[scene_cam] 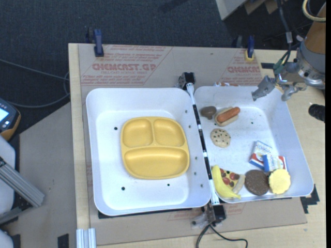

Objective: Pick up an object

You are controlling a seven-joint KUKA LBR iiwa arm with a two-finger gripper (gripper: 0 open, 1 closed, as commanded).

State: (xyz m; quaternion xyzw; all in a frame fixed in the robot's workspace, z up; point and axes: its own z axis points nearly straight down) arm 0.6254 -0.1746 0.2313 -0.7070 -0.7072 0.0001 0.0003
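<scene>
Nothing is picked yet: the hand (273, 88) hangs open and empty over the right bin's (297, 138) far rim, with the hot dog (227, 115) lying nearest below-left, ungrasped.

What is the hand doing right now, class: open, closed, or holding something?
Hand: open, holding nothing, above the far right corner of the right bin.
</scene>
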